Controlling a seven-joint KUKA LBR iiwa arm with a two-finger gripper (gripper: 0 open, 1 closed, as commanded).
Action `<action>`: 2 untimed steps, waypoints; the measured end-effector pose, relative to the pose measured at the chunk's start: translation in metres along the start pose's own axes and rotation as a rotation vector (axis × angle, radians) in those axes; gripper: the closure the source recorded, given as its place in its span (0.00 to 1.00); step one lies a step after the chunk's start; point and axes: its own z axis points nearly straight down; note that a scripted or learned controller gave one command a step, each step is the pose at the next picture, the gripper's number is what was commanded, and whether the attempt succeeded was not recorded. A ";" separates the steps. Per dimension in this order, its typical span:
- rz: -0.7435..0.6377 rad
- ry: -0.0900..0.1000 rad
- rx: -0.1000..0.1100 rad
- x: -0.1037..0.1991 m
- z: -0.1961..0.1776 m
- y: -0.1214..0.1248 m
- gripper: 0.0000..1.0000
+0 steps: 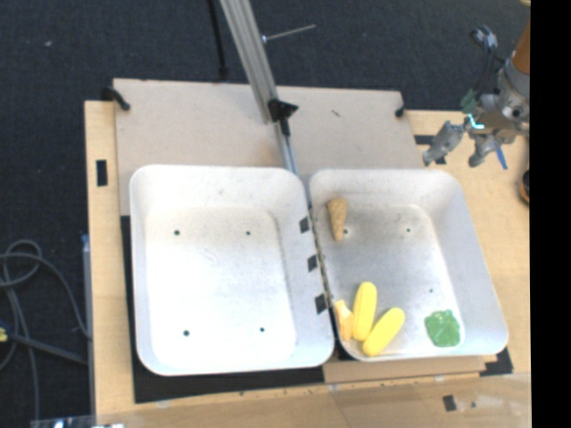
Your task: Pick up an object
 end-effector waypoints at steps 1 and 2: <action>-0.003 -0.004 -0.004 0.000 -0.004 0.000 0.00; 0.002 -0.003 0.000 -0.005 0.059 -0.001 0.00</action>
